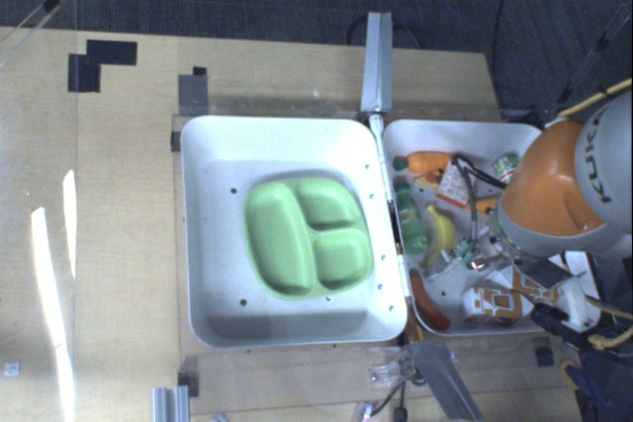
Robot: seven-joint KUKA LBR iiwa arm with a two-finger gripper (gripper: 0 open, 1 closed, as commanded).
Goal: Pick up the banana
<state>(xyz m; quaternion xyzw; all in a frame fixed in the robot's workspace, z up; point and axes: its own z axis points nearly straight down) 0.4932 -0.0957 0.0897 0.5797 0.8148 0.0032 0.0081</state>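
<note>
The banana (441, 232) lies in the right bin (524, 128), toward its left side, among a clutter of other things: an orange piece (427, 160) at the far end, a green item (409, 224) just to its left, a red piece (428, 303) at the near edge and a printed box (492, 304) near the near right. It is yellow, short and curved, with its long axis running roughly far to near. I would judge it light and fairly firm with a smooth skin that may slip, so the best hold looks to be across the thick middle, pinching its narrow width rather than its length.

The hand (473, 257) sits low in the right bin just to the right of the banana, below the arm's orange band (549, 183). It is small and tangled with cables here, so I cannot tell whether it is spread or pinched, nor whether it touches the banana. Nothing is plainly in its grip.

The left bin (213, 148) holds a green divided tray (309, 234), well apart from the work.
</note>
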